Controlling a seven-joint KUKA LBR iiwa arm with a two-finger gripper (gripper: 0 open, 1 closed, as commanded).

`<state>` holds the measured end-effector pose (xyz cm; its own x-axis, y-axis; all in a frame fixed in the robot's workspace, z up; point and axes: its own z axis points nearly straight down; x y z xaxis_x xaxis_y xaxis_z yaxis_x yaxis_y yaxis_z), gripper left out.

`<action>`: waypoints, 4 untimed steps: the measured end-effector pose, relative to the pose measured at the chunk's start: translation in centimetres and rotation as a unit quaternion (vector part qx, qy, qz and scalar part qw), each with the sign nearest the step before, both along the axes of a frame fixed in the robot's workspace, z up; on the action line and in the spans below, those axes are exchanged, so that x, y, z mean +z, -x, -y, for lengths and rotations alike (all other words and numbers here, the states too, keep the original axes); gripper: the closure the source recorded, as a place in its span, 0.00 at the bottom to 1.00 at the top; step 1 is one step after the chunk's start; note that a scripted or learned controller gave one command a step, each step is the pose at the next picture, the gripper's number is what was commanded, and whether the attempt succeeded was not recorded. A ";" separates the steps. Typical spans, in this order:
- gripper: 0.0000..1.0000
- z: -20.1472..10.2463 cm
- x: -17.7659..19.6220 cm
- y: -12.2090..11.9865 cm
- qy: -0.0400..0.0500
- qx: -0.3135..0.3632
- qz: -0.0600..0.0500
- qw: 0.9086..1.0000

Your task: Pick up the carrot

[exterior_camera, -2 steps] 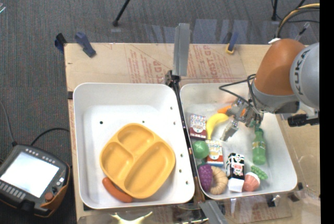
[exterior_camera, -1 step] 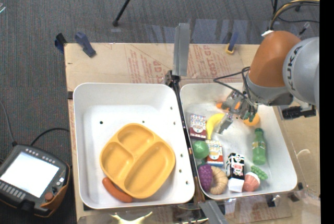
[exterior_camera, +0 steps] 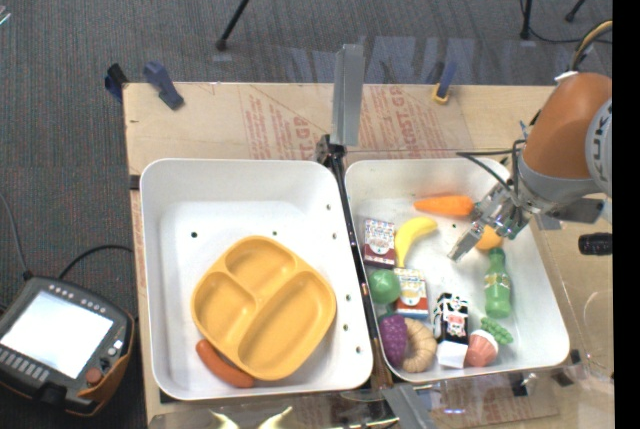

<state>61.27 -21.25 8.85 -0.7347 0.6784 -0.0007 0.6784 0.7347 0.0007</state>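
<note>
Gripper (exterior_camera: 478,235): seen low over the right bin (exterior_camera: 548,302), fingers spread open, nothing held | Carrot (exterior_camera: 445,206): laid flat near the bin's far wall, just left of the gripper, above a banana (exterior_camera: 414,237)

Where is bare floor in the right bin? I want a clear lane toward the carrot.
Bare floor lies along the right bin's far wall, left of the carrot, above the banana. The tool hangs near the carrot's right end. The near half is crowded.
</note>
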 end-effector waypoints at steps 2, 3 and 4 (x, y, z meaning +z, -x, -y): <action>1.00 -1.2 1.1 0.1 0.000 -0.002 0.001 1.000; 1.00 -5.5 15.2 2.7 0.001 -0.017 0.007 1.000; 1.00 -8.5 17.2 13.6 0.000 -0.037 0.000 0.999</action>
